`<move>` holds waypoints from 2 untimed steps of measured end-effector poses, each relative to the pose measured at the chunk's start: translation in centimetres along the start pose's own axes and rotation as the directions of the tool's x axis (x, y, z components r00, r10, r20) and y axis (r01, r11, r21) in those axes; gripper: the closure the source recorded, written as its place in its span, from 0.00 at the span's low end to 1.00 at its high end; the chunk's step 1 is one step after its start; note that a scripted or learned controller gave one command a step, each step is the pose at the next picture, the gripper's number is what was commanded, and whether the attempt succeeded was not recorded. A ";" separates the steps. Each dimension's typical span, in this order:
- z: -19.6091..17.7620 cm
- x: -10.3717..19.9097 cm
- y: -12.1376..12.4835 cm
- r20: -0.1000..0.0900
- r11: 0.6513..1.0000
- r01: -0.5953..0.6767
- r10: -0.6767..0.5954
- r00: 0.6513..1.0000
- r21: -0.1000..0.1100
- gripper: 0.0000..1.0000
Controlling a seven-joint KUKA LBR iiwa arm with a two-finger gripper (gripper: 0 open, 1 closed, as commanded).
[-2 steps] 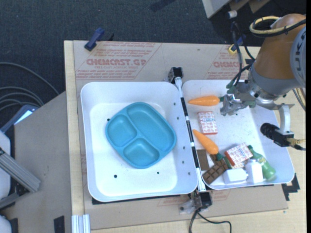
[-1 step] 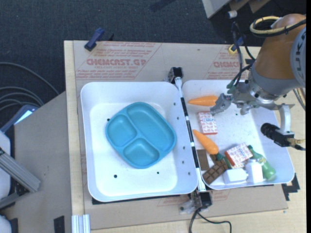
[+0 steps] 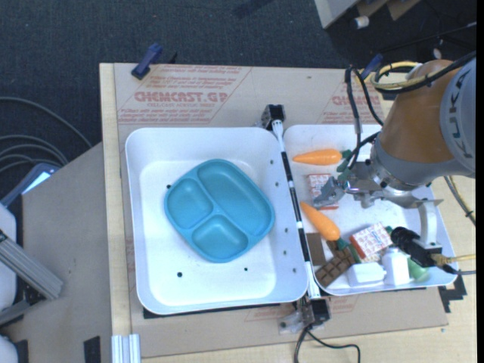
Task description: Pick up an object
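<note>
gripper (image 3: pixel 330 195) hangs low over the right bin (image 3: pixel 302 137), likely lining up a grab. can't tell how it's set, nothing seen in it. nearest carrot (image 3: pixel 320 221) lies just below; second carrot (image 3: pixel 318 157), small packets and a chocolate bar (image 3: pixel 333 266) share that bin. left bin (image 3: pixel 140 225) holds a blue divided plate (image 3: pixel 218 209)

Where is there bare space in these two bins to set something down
The left bin has bare floor all round the blue divided plate, widest along its left wall and near edge. The right bin is crowded: two carrots, a chocolate bar, small packets and the gripper over the middle. Only a thin strip along its far wall looks free.
</note>
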State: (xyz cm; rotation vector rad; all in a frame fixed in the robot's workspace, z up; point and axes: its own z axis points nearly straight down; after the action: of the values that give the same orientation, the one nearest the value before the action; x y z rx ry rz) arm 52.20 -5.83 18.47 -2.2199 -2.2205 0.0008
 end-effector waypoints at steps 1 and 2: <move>8.8 -5.5 2.4 0.001 1.000 -0.001 0.001 1.000 0.001 0.00; 9.9 -4.0 0.3 0.004 1.000 -0.003 0.003 1.000 -0.006 0.00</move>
State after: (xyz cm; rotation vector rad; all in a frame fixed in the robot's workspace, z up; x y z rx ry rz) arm 52.51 -9.87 8.60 -2.2282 -2.2225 -0.0018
